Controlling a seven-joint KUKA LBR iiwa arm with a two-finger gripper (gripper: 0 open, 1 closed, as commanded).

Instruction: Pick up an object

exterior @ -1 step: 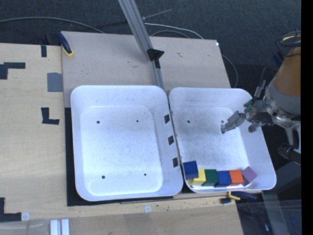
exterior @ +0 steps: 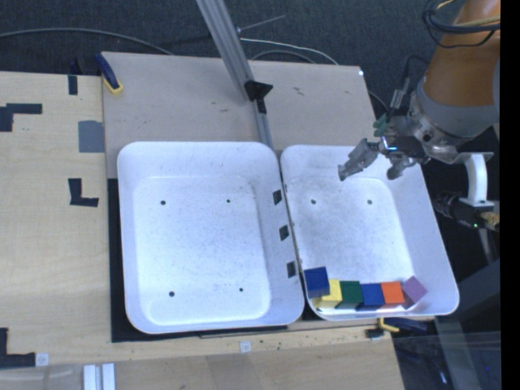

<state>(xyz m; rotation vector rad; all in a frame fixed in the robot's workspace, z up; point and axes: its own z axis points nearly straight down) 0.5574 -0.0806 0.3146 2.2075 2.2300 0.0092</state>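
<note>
A row of small blocks is seen along the near wall of the right bin (exterior: 422, 218): a blue block (exterior: 316, 280), a yellow block (exterior: 329, 296), a green block (exterior: 350, 292), another blue block (exterior: 372, 295), an orange block (exterior: 392, 292) and a purple block (exterior: 413, 288). They are packed side by side. No writing can be read on them. The gripper (exterior: 374, 162) is held over the far part of that bin, well apart from the blocks, with fingers spread and nothing between them.

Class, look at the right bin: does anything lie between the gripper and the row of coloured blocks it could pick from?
Nothing visible does. The gripper hovers over the far end of the right bin, and the coloured blocks sit in a row against its near wall. Between them lies only bare white bin floor.
</note>
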